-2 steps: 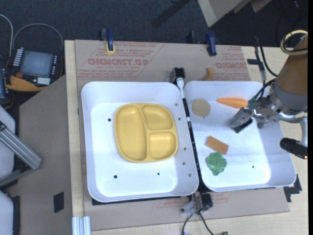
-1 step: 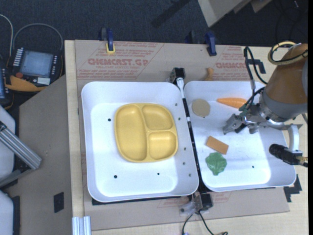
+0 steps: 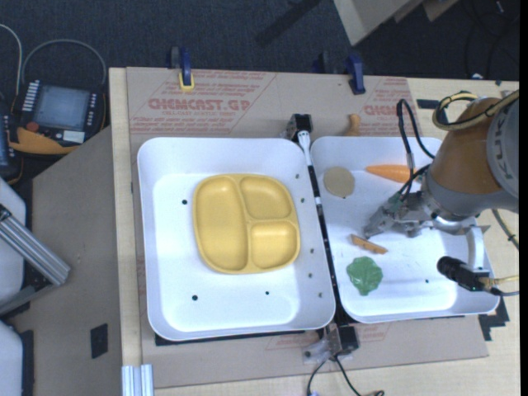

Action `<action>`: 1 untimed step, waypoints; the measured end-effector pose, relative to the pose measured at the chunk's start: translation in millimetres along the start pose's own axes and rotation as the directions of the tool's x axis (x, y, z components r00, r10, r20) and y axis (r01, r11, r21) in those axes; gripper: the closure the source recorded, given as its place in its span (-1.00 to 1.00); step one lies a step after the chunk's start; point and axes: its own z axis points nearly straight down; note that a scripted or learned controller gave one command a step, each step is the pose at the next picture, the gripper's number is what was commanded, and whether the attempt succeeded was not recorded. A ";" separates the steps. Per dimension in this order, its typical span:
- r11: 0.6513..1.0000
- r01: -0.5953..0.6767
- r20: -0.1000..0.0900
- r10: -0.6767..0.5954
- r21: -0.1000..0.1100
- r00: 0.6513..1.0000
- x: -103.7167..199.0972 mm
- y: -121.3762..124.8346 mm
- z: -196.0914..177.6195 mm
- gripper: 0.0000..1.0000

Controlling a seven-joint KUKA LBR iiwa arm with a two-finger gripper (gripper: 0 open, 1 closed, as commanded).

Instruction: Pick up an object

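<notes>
Over the right bin [image 3: 412,304], the gripper [image 3: 381,223] is lowered near a small orange stick [image 3: 368,244]; how its grip is set can't be told. Reaching stage, probably. Next, centering over the stick is needed.

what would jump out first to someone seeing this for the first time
The yellow divided tray stands out most, lying in the middle of the left bin. Next is the grey arm's gripper, low in the right bin among small items: a green broccoli-like piece near the front, an orange carrot and a tan disc toward the back.
</notes>
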 end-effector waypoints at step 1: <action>1.000 -0.001 0.003 0.001 -0.007 1.000 -0.4 1.4 -13.7 1.00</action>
